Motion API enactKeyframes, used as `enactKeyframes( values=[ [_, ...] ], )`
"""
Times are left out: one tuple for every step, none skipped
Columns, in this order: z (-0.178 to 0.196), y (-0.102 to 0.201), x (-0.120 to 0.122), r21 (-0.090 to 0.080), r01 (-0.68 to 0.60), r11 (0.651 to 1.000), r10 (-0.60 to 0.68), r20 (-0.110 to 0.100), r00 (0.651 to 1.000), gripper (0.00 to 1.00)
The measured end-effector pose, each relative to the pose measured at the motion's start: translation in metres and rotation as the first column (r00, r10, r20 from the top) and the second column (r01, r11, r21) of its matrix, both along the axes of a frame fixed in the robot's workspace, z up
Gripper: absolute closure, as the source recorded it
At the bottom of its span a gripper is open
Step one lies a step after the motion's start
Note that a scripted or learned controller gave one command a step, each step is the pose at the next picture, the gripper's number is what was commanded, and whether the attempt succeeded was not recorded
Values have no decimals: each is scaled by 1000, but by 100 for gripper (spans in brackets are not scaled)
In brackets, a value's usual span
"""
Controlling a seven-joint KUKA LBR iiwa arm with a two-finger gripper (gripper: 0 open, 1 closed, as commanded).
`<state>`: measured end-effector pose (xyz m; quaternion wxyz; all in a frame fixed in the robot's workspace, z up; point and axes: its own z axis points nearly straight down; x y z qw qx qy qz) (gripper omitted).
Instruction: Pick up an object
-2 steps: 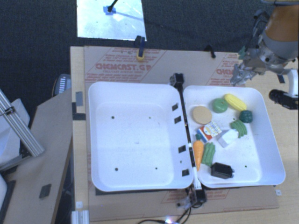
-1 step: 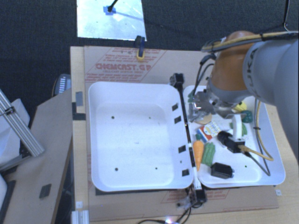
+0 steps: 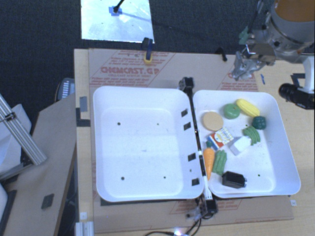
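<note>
Nearest the camera, a small black block (image 3: 233, 180) lay in the front part of the right-hand bin (image 3: 285, 176), a little apart from the rest of the pile. Just behind it and to its left, an orange carrot (image 3: 208, 161) ran lengthwise along the bin's inner wall, with a dark green vegetable piece (image 3: 219, 162) lying right beside it. Further back sat a small printed carton (image 3: 220, 138) and a white block (image 3: 240, 145), close to one another. A ridged green piece (image 3: 252, 134) lay against the white block's far side. A tan disc (image 3: 212, 121) rested near the inner wall, and beyond it a round green toy (image 3: 232, 111), a yellow corn cob (image 3: 247, 107) and a dark green lump (image 3: 259, 122) were clustered toward the back of the bin.

My hand (image 3: 241, 71) hung above the table (image 3: 206, 65), outside the bin and past its back rim, well apart from every one of those objects. It carried nothing, but I could not tell from this angle whether it was apart or together. My arm's orange band (image 3: 295, 1) showed at the upper right.

The left-hand bin (image 3: 140, 141) stood touching the right one along a black clip strip (image 3: 194, 132). A yellow and blue clamp (image 3: 147, 50) sat on the table behind it.
</note>
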<state>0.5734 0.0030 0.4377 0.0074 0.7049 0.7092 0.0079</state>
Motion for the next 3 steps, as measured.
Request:
enactKeyframes(
  values=[
    [-104,0,-91,0,6,1000,-6,-32,999,100],
    [-37,141,-87,6,-13,1000,13,-14,1000,100],
    [106,121,-77,5,2,1000,-2,-3,1000,100]
  ],
)
